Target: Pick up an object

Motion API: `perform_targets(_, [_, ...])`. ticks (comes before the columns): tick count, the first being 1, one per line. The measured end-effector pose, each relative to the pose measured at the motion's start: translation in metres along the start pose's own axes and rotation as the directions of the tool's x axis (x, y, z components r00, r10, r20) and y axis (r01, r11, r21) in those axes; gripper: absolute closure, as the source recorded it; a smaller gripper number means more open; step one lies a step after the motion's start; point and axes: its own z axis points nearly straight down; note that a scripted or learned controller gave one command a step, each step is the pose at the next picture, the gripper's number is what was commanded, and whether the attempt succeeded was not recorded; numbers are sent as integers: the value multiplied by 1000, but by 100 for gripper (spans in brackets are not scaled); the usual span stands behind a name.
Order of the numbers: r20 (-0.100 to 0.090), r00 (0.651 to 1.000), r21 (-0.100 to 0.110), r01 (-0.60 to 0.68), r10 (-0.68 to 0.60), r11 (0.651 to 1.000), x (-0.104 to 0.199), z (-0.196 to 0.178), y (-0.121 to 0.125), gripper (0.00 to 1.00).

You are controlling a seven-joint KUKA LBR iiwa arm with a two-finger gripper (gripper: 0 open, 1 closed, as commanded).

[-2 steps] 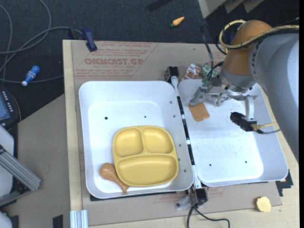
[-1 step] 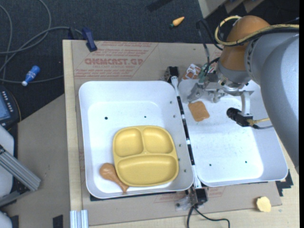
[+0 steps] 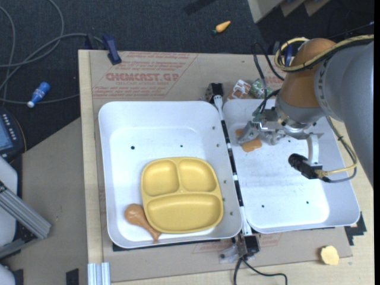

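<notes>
Gripper [image 3: 256,133] low in the right bin [image 3: 285,209] — orange piece [image 3: 248,141] just beneath; grip state unreadable.

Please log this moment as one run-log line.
gripper: low in right bin | nearest: orange piece | grasp: unconfirmed

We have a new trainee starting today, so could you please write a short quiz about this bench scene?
1. True or false: the yellow plate lies in the right bin.
2. Which is nearest the tool? A) orange piece B) drumstick C) blue clip
3. How many compartments does the plate have?

Key: 1 false, it lies in the left bin; 2 A; 3 three.
</notes>
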Motion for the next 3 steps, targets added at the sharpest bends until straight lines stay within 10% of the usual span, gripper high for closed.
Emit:
perform_targets(1, [3, 1000, -10, 2, -2, 1000, -21, -1, 35, 0])
perform_targets(3, [2, 1000, -8, 3, -3, 1000, -6, 0, 27, 0])
